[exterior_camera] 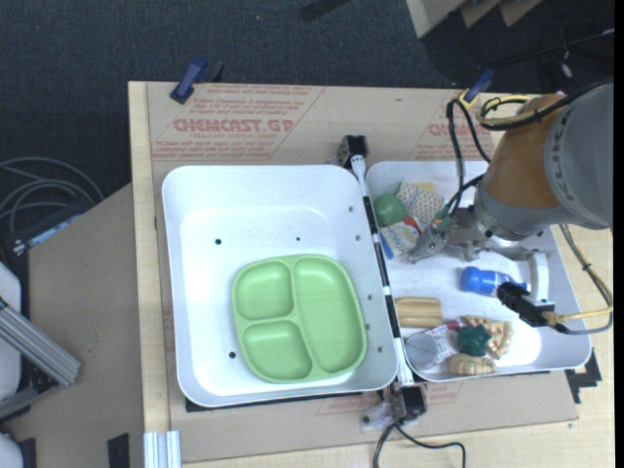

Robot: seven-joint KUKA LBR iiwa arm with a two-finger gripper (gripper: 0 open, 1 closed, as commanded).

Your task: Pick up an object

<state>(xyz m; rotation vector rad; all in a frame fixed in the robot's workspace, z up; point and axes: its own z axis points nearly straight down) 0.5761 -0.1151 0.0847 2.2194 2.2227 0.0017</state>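
White, shallow, side by side on a brown bench point(244, 125): two bins. Left bin point(195, 203) larger, holding a pale green tray point(297, 317) with three compartments, lying flat toward the near right corner. Right bin point(565, 354) crowded with small objects. Along its left wall, far end: a green ball point(390, 209), touching a white mesh-patterned packet point(422, 201) on its right. Just near of the ball, red and blue scraps point(397, 236), too small to identify. Toward the middle right: a blue cylinder point(482, 280) lying on its side. Near of that, against the left wall: a tan block point(418, 311) lying crosswise. At the near edge: a clear wrapper point(426, 344), a dark green lump point(474, 339), a tan ridged piece point(500, 334) just right of the lump, and a peanut-shaped toy point(471, 365) nearest of all.

Reaching in from the right: a grey arm point(590, 159) with an orange band point(522, 164), bent down over the far half of the right bin. Gripper point(436, 242) low in the bin, pointing left, just right of the scraps and near of the packet, well far of the tan block. Fingers blurred into grey metal; whether apart or together, cannot tell. Nothing visibly lifted or pinched.

Black clips point(353, 148) at the joint between the bins. Blue clamps point(190, 81) on the far bench edge.
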